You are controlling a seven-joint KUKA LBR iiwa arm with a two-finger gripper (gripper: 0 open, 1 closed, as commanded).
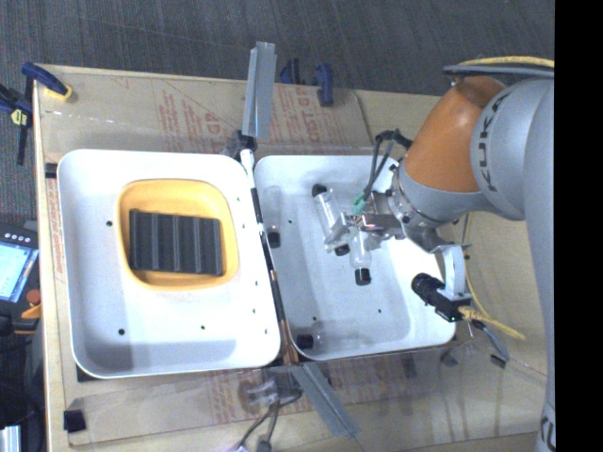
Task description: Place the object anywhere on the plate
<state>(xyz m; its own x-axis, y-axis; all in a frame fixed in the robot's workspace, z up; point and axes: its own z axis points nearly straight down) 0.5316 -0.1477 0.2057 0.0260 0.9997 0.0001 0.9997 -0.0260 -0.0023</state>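
A yellow plate (pixel 141 196) lies in the left white bin (pixel 85 318). On its middle rests a dark, ridged rectangular object (pixel 176 243), lying flat. My gripper (pixel 341 234) hangs over the right white bin (pixel 377 323), well to the right of the plate. Its two black-tipped fingers (pixel 362 274) are spread apart, so it is open with nothing between them.
A metal divider with clamps (pixel 256 92) runs between the two bins. The grey and orange arm (pixel 462 158) covers the right bin's right side. A black part with cables (pixel 435 295) sticks out below the wrist. A small screen (pixel 14 266) sits at the left edge.
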